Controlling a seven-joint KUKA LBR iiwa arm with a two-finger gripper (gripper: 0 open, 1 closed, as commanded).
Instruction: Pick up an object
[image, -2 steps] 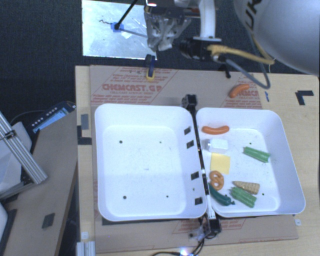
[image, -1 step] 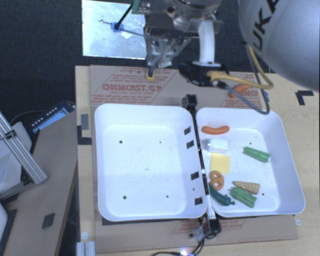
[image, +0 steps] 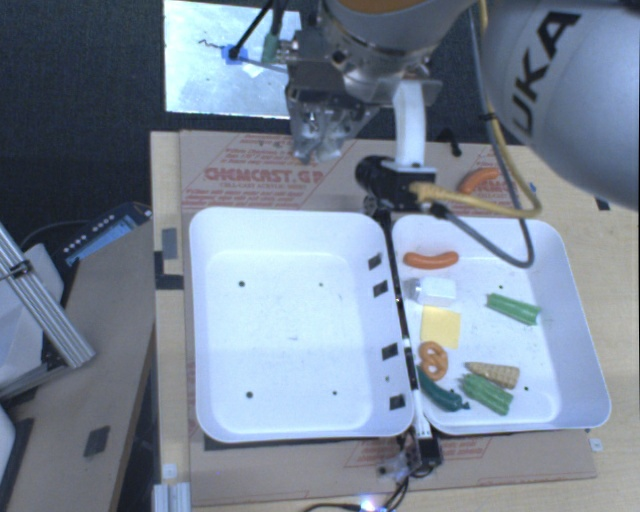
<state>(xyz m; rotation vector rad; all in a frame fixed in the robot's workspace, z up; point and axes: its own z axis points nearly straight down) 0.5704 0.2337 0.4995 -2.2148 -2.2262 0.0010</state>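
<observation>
Sausage lies well apart from jaws.

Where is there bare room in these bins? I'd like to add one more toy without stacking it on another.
The left bin offers bare floor from rim to rim. In the right bin, bare patches lie between the green bean and the far wall. It is crowded near the divider: sausage, white block, cheese slice, pretzel.
</observation>
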